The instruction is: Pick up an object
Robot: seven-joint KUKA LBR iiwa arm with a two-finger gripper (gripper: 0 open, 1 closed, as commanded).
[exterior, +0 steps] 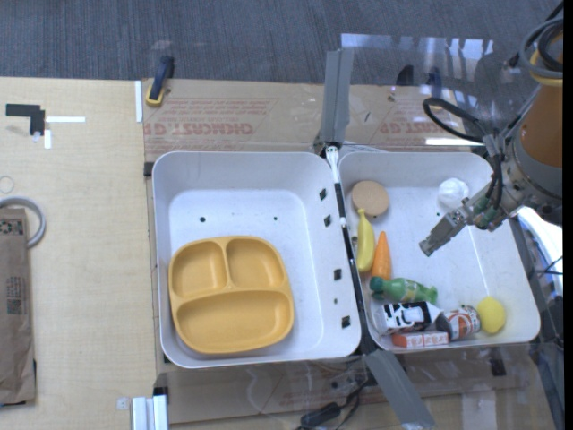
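The right bin (510, 267) holds several small items. A tan round bun (369, 198) lies at its far left, with a yellow banana (365, 240) and an orange carrot (382, 256) just below it. A green bottle (405, 288) lies beneath those. Along the near wall are a black-and-white can (407, 313), a red-and-white can (461, 322), an orange box (419, 339) and a yellow lemon (491, 314). A white crumpled item (453, 190) rests near the far wall. My gripper (430, 244) hangs tilted over the middle of this bin, right of the carrot and below the white item, with nothing seen in it.
The left bin (179, 186) holds a yellow divided plate (231, 294). A metal divider (336, 186) runs between the bins. On the wooden bench at the left lie a brown paper bag (13, 303) and a yellow-handled tool (161, 81). Cables (457, 119) hang behind the right bin.
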